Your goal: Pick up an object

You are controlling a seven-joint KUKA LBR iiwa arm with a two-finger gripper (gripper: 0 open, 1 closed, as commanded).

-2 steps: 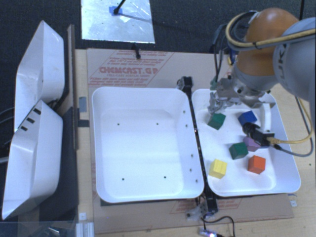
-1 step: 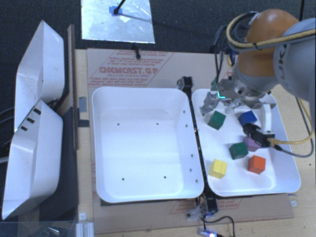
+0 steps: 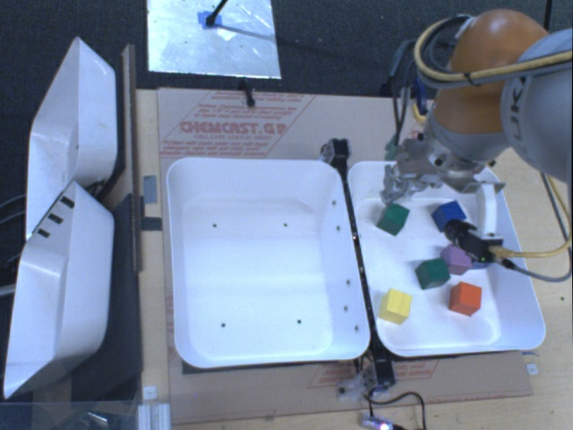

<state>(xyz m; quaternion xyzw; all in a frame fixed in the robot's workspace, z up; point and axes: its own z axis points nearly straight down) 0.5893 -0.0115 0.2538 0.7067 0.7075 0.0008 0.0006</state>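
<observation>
Two shallow white plastic bins sit side by side on a cardboard-lined bench, w/ the right bin (image 3: 519, 334) holding every loose block and the left bin (image 3: 260, 258) beside it. Nearest the tool is a small dark-green cube (image 3: 392, 218), lying in the right bin's upper-left part, close to the divider between bins; it sits just below and a touch left of the two-finger gripper (image 3: 397, 189), almost touching the tool's lower end. Judged from this slanted view, the grey arm w/ its orange band (image 3: 488, 56) reaches in from the right and hangs over that corner, so a short drop toward the cube looks like the likeliest pick; the cube shows no clear long axis, being roughly square. Whether the gripper is spread or closed can't be told — metal hardware blurs the tip, and nothing is seen caught in it. Outward from the green cube: a blue cube (image 3: 448, 214) to its right, a purple block (image 3: 457, 259) below that, a second green cube (image 3: 432, 273) near center, a yellow cube (image 3: 396, 305) toward the front, an orange cube (image 3: 465, 298) at front right. Approx. all are apart from one another except purple and second green, which look nearly touching.
</observation>
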